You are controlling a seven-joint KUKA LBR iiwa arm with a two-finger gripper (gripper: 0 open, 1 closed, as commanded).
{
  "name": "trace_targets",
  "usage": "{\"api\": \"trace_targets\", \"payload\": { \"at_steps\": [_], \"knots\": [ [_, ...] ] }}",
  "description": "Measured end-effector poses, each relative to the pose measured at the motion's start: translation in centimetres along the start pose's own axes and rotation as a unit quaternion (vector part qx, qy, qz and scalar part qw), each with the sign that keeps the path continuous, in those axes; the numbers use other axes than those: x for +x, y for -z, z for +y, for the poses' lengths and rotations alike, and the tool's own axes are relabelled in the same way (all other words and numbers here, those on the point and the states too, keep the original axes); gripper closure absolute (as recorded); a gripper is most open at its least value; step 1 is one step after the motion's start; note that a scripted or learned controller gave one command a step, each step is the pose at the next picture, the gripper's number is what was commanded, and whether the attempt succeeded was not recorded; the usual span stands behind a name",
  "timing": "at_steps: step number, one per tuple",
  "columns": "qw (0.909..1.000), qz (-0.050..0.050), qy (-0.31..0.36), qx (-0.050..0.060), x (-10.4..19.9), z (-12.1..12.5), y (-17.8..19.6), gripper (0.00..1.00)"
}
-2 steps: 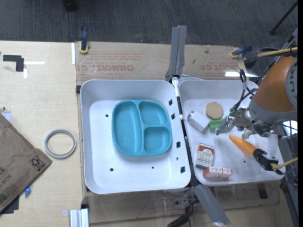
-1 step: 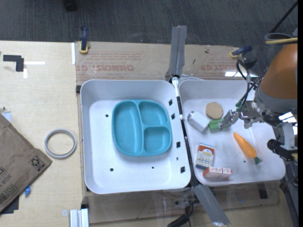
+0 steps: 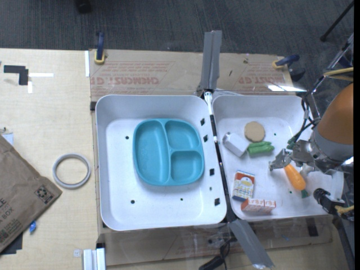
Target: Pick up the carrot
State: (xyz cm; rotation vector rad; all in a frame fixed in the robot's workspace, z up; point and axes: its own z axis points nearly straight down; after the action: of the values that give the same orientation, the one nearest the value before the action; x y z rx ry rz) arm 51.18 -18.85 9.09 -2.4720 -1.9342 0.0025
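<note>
The carrot (image 3: 295,178) is a short orange piece with a dark green tip at its lower end, lying at a slant near the right edge of the right bin (image 3: 236,107), its upper end pointing toward the bin's middle. The gripper (image 3: 286,161) sits right at that upper end, its metal fingers (image 3: 277,163) seeming to touch or straddle the carrot's top; whether they are spread or closed on it cannot be made out from this angle, since the wrist covers much of them. Toward the bin's middle lie a green piece (image 3: 260,148), a tan round cookie (image 3: 254,131) above it and a pale grey block (image 3: 235,144) to its left. Near the bin's front edge rest a small printed carton (image 3: 243,185) and a red-and-white box (image 3: 259,206). The left bin (image 3: 109,151) holds a blue divided plate (image 3: 169,151) at its centre.
</note>
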Motion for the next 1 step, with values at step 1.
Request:
{"api": "trace_targets", "payload": {
  "at_steps": [1],
  "knots": [
    [0.9996, 0.0, 0.028, -0.001, 0.83, 1.98, 0.05, 0.0]
  ]
}}
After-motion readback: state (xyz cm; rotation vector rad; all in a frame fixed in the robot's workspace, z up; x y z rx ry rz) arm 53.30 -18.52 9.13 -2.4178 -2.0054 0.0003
